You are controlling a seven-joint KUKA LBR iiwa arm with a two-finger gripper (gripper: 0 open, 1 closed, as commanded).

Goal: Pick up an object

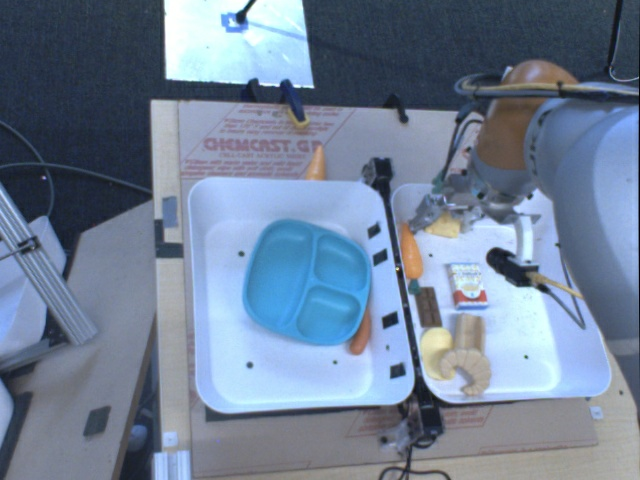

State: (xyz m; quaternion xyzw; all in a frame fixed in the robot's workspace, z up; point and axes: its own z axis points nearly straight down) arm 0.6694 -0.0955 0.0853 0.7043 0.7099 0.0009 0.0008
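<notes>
Yellow piece (446, 227) just beside pincer (437, 208)

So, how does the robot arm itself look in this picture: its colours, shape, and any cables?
The arm is thick and rounded, with smooth light grey shells. An orange band wraps it above the wrist. Thin dark cables run along the top of the arm and loop down near the wrist. The claw at its end is small, metallic grey, and partly blurred.
</notes>
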